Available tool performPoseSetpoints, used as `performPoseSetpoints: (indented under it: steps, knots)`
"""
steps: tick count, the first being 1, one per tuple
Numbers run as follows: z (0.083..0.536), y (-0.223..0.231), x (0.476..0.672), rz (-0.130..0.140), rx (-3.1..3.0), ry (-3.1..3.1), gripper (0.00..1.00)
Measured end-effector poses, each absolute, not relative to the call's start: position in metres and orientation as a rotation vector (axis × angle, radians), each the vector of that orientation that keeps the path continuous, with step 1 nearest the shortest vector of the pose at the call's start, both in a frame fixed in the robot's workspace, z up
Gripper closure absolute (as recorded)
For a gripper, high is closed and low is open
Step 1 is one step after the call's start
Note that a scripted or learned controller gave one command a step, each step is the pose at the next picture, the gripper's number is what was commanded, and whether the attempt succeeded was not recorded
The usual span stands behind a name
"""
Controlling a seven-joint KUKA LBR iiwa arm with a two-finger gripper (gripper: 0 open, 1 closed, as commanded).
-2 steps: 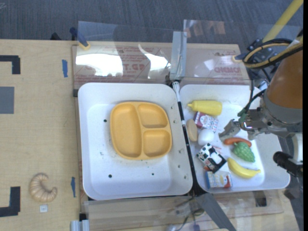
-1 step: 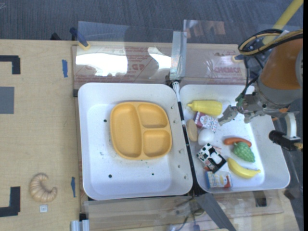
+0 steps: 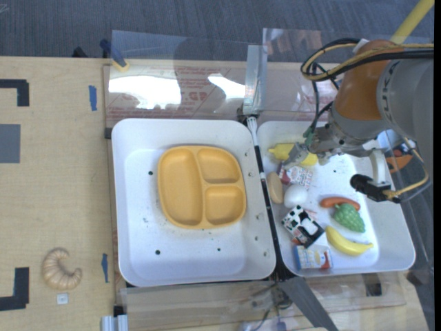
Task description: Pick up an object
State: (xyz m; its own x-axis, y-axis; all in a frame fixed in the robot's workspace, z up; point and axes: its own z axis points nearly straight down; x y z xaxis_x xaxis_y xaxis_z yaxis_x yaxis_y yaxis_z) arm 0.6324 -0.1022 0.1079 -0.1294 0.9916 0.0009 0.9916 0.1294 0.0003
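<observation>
The right bin holds several toy foods. A yellow piece lies at its upper left, with a red-and-white packet just below it. Further down are a white egg, a tan bread piece, a black-and-white carton, a red-orange chili, green grapes, a banana and a blue-and-white box. My gripper is low in the bin's upper left corner, between the yellow piece and the packet. The wrist hides what lies directly under it.
The left bin holds a yellow divided plate. A toy croissant lies on the wooden bench at the far left. The grey arm with its orange band and cables covers the right bin's upper right.
</observation>
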Motion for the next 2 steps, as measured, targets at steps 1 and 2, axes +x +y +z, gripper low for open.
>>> performPoseSetpoints:
  steps: [1, 2]
  knots:
    - [0.0977, -0.1192, 0.6479, -0.022, -1.683, -2.673, 0.0]
    - [0.0969, -0.1197, 0.6471, -0.02, -1.79, -2.602, 0.0]
